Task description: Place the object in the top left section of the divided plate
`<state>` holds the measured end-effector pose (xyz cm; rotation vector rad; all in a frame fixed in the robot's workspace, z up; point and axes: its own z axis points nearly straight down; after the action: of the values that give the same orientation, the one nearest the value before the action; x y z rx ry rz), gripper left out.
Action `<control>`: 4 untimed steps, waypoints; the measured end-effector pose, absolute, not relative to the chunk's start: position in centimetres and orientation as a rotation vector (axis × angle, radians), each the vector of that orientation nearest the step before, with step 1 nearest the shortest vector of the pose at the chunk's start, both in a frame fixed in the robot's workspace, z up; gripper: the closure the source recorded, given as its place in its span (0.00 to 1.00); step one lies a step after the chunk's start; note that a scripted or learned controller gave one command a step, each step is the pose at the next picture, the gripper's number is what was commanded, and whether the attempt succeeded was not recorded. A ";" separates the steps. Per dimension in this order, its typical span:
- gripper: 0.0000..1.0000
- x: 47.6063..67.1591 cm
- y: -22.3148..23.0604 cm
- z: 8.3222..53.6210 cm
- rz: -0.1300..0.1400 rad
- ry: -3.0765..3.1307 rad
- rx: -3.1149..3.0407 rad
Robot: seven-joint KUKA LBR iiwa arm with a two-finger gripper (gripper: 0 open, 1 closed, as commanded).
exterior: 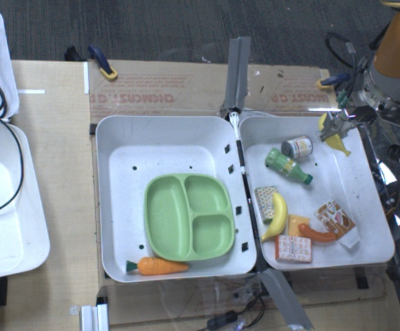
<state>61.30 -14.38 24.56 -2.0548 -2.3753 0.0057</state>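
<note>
I see the green divided plate point(189, 216) in the left bin point(110, 185), an orange carrot point(160, 267) at its seven o'clock.

Arm at the frame's upper right, reaching in

The grey arm point(396, 47), its orange band showing above the wrist, comes in from the right (part of it cut by the frame); the gripper point(338, 126) points down-left, its finger state unclear at this size.

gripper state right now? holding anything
gripper: at the top right corner of the right bin, with a yellow object at its tip; whether it grips that object cannot be told.
</note>
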 end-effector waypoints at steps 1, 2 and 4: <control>1.00 58.7 -3.6 22.6 0.008 -2.220 -2.219; 1.00 57.5 8.8 20.4 0.010 -2.249 -2.189; 1.00 57.6 8.6 21.1 0.016 -2.247 -2.191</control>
<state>57.60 8.62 21.12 -2.1907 -2.2467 0.0163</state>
